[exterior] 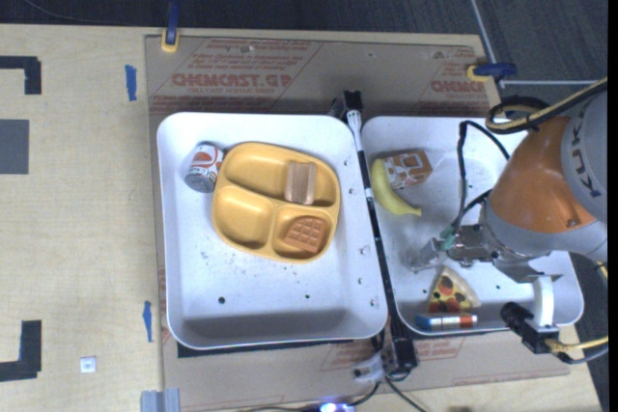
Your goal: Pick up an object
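In the right bin (439,132) lie a yellow banana (388,192), a brown-and-white toast piece (409,167), a pizza slice (451,289) and a red-and-blue marker (446,321). My gripper (435,252) hangs low over the middle of this bin, just above the pizza slice and below right of the banana. Nothing shows held in it. The grey and orange arm (541,193) covers the bin's right side.
The left bin (253,309) holds a yellow divided plate (241,207) with a brown block (300,181) and a waffle (305,233) in its compartments. A small can (202,167) lies at the plate's upper left. A black ridge (367,207) separates the bins.
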Tool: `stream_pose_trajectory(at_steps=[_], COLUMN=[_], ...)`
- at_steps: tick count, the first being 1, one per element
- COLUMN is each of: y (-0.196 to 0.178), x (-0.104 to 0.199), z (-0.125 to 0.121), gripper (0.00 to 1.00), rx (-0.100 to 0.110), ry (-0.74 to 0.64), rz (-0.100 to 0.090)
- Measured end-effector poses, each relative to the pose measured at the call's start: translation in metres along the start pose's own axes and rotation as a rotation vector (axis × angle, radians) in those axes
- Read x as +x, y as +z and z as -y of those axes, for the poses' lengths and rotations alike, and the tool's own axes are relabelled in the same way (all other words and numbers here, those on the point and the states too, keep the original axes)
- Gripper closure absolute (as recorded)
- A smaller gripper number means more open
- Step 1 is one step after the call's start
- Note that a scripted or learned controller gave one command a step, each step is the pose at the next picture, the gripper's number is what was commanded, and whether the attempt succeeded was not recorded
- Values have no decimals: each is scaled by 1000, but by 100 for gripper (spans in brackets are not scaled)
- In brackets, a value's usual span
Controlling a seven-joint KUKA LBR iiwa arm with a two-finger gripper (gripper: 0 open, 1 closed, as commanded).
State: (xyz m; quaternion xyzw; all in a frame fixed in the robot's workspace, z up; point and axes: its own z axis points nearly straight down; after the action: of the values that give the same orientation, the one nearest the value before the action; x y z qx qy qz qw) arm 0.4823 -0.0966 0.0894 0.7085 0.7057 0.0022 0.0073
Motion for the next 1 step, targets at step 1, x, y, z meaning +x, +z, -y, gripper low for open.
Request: stream_pose_trajectory(at_steps=[1], y=[0], x=[1], z=[0], gripper=[0], rx=[0], ry=[0], rz=[1])
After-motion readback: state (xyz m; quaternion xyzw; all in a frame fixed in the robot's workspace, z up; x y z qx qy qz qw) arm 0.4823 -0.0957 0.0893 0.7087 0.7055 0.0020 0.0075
